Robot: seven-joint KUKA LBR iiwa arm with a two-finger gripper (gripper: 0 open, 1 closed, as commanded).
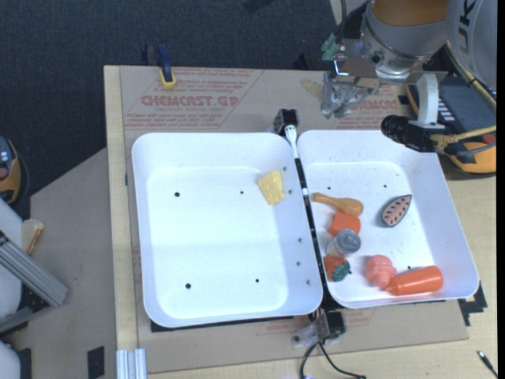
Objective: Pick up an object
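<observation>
My gripper (341, 103) hangs above the far edge of the right bin (450, 212), its metal fingers pointing down with nothing visible between them. In the right bin lie a tan gourd-shaped piece (339, 204), an orange block (344, 223), a grey round piece (344, 242), a red strawberry-like piece (338, 268), a pink lump (379, 269), an orange carrot (416, 280) and a grey-red oval slice (395, 210). A yellow cheese wedge (271, 187) lies in the left bin (158, 212) near its far right corner.
A black clamp (286, 121) sits at the far end of the divider between the bins. A black part of the arm (410, 133) overhangs the right bin's far rim. Cardboard (197, 93) lies under both bins.
</observation>
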